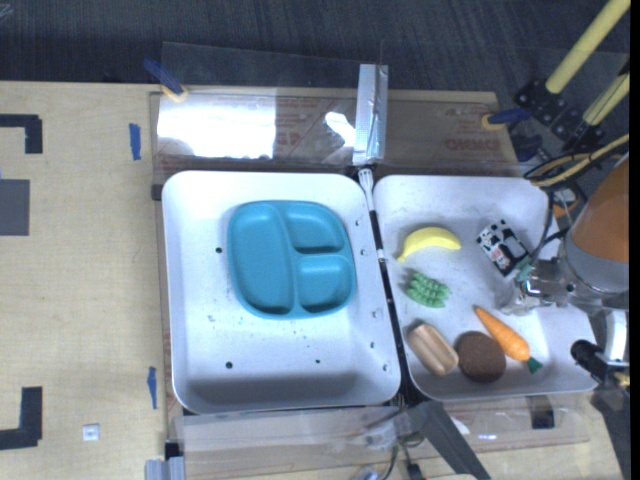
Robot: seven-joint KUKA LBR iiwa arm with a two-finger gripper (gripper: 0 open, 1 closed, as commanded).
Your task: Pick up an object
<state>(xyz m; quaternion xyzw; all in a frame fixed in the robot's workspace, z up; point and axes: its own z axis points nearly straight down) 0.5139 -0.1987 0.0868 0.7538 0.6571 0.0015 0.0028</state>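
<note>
Brown ball (481, 356) (beside carrot (503, 335))

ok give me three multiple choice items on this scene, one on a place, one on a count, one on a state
1. Where does the blue divided tray lie?
A. in the left bin
B. in the right bin
C. on the wooden bench

2. How many food items lie in the right bin?
A. two
B. five
C. eight

3. How does the carrot lie?
A. flat on the bin floor
B. standing on end
C. on top of the banana

Answers:
1. A: the blue divided tray sits in the left bin.
2. B: the right bin holds banana, pea pods, bread roll, brown ball and carrot.
3. A: the carrot lies flat, apart from the banana.
</note>
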